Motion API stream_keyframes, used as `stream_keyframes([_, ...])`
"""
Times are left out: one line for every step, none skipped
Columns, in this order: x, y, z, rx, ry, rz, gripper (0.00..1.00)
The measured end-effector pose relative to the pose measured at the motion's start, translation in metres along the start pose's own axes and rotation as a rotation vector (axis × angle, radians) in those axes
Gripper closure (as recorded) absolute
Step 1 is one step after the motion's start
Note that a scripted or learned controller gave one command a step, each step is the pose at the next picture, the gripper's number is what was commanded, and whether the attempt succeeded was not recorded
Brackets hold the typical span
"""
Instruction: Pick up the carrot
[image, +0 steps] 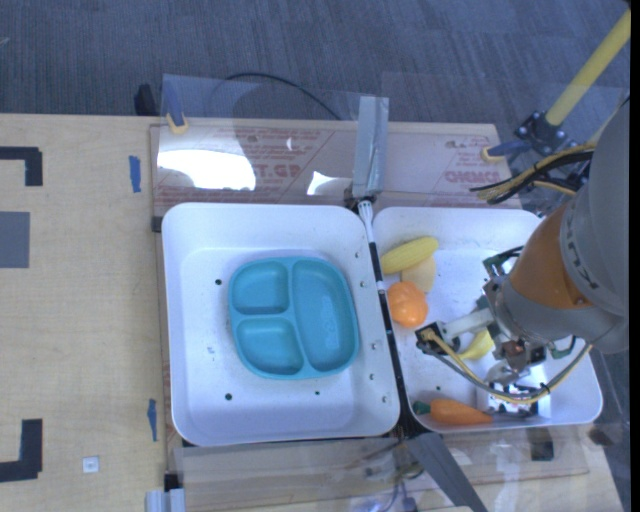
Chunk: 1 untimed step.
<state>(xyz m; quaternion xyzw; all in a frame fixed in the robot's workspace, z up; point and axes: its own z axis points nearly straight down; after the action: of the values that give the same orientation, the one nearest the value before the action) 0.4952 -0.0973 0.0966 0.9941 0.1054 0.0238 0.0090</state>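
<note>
Pale wooden worktop (70, 330) carrying two white bins; the left bin (190, 400) holds a blue divided plate (295, 317), the right bin (585, 395) a banana (408, 254), an orange (407, 303) and the carrot (460, 411), lying flat against the near wall. Tool (510, 375) hovers just beyond the carrot, its opening impossible to judge; a good grasp likely needs descent centred across the carrot's width, clear of the bin wall.

Mounted above the bench (70, 300), fixed, looking down at a slant. Framed wide enough to take in both white bins: left bin (190, 250) near centre of frame, right bin (460, 235) beside it. Arm (580, 270) entering over the right bin from the right-hand side of frame.
</note>
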Motion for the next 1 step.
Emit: stream_keyframes([-0.0002,-0.0026,0.0005,0.0,-0.002,-0.043,0.0])
